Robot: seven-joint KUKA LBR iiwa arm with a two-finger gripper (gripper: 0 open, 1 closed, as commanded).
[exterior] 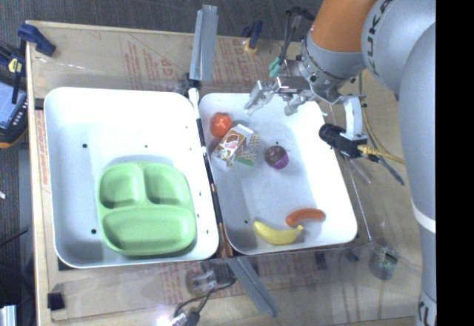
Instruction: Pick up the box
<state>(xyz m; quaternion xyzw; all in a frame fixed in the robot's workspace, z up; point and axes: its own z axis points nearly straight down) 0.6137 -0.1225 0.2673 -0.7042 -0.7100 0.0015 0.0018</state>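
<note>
Left bin (63,169): it carries my green divided plate (146,210), three compartments, lying flat toward the near right corner.

Right bin (337,202): this one has the loose things. The box (237,147), a small printed carton, lies tilted in the upper left part, close to the wall shared with the left bin.

Beside the box: a red-orange tomato (221,124) sits just above and to the left of it, touching or nearly so. A dark purple round fruit (277,157) sits just to its right, a little apart.

Near edge of right bin: a yellow banana (276,233) lies along the front wall, and a red-orange chili-like piece (305,216) lies just above its right end, close to touching.

Around the bins: the wooden bench (111,54) carries both bins; blue clamps (35,37) grip its far edge, and a grey metal bar (203,43) stands up between the bins at the back.

In the way: nothing lies on top of the box; the tomato and the purple fruit flank it.

My claw (278,97): I hang over the far edge of the right bin, above and to the right of the box, well apart from it. My fingers are spread apart, moderately wide, with nothing between them and touching nothing.
</note>
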